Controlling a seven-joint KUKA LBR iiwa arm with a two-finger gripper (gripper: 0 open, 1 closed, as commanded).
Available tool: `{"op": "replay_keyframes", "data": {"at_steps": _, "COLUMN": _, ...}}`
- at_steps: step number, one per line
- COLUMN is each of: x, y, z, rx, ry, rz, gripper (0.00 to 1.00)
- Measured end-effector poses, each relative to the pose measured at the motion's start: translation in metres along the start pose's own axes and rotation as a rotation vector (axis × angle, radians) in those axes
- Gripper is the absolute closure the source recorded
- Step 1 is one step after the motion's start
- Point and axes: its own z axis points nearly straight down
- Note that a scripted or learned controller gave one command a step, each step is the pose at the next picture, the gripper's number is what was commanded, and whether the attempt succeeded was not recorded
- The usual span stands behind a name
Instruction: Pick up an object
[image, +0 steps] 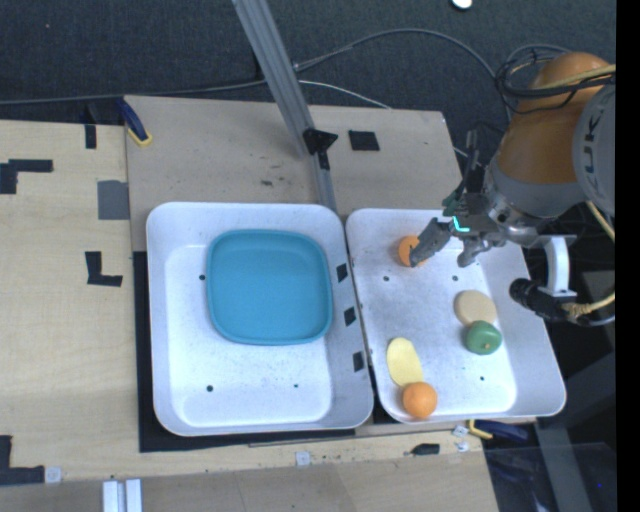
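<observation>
My gripper (449, 247) hangs over the back of the right bin (530, 390), jaws spread open with nothing between them. A small orange ball (405, 250) lies just left of the left finger (430, 243), touching or nearly touching it, outside the gap. Nearer the front lie a beige oval piece (475, 305) with a green ball (482, 338) against it, a yellow piece (402, 359) and an orange fruit (420, 400).
The left bin (180, 380) holds a blue square plate (268, 285). A grey metal post (290, 90) rises slanting behind the bins. Black cables trail behind the arm at the right.
</observation>
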Motion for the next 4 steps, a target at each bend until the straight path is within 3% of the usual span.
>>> {"op": "replay_keyframes", "data": {"at_steps": 1, "x": 0.0, "y": 0.0, "z": 0.0, "rx": 0.0, "ry": 0.0, "rz": 0.0, "gripper": 0.0}}
{"op": "replay_keyframes", "data": {"at_steps": 2, "x": 0.001, "y": -0.001, "z": 0.064, "rx": 0.006, "ry": 0.0, "rz": 0.0, "gripper": 0.0}}
{"op": "replay_keyframes", "data": {"at_steps": 4, "x": 0.001, "y": -0.002, "z": 0.157, "rx": -0.001, "ry": -0.001, "rz": 0.0, "gripper": 0.0}}
